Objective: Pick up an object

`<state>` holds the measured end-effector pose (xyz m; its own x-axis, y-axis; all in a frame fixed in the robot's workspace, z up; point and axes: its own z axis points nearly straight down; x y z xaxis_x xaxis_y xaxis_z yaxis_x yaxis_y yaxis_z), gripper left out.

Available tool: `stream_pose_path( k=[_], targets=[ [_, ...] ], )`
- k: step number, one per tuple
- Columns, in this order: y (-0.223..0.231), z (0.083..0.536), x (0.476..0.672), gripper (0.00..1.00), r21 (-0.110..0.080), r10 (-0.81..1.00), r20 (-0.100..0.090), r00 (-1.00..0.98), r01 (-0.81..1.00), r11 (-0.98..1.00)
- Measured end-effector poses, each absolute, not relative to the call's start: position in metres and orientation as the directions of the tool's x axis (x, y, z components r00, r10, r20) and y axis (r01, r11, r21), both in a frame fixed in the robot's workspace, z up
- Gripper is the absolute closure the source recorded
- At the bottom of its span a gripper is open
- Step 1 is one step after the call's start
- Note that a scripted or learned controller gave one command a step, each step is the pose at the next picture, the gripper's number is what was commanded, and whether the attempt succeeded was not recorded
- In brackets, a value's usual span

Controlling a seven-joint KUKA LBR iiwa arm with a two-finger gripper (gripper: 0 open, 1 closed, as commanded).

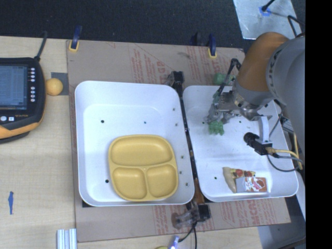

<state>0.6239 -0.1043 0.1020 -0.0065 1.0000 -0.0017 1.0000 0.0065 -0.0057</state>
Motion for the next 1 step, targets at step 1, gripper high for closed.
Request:
stream_pose_path(
  k=[1],
  targets=[
    [-0.0420, 0.1924, 0.5992, 1.00, -0.002, 1.000, 0.001, -0.004, 1.000, 0.004]
  ],
)
